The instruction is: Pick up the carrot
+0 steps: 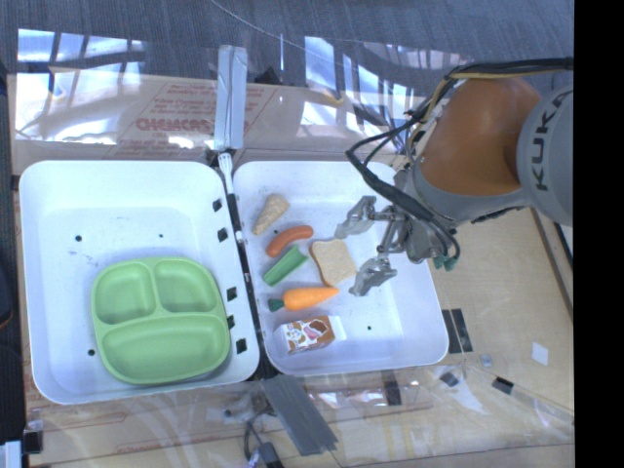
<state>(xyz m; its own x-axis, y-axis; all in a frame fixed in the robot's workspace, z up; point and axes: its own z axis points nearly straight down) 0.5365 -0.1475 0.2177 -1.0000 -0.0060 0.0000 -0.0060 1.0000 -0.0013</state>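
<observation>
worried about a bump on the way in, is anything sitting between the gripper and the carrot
Nothing visible blocks it. The gripper, fingers open, hangs just right of the carrot with bare bin floor between them. The bread slice lies close above that path and could be brushed.

carrot (309,298) crowded by bread (333,260), probably clear on right
</observation>
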